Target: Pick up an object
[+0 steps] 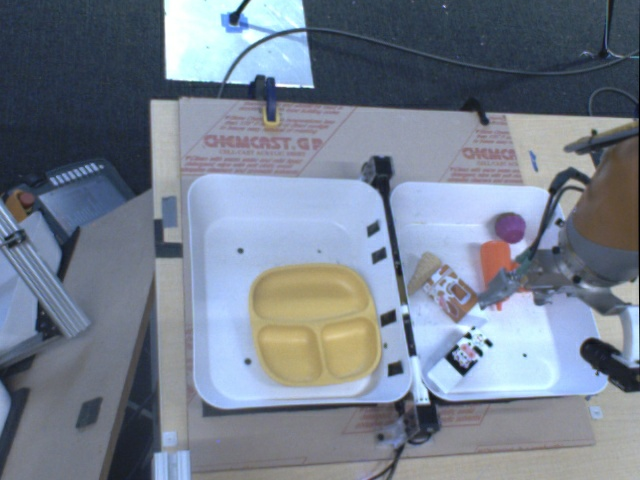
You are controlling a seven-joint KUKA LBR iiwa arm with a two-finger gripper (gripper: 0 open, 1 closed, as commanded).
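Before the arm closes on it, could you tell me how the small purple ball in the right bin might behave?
The small purple ball looks round, so it may roll if nudged. It lies by the orange block, which might stop it. Its curved surface could slip from two fingers.

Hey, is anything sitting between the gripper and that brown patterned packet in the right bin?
Nothing visible does. The gripper hangs low in the right bin, just right of the brown patterned packet, with bare bin floor between them. The orange block lies behind the gripper, not between the two.
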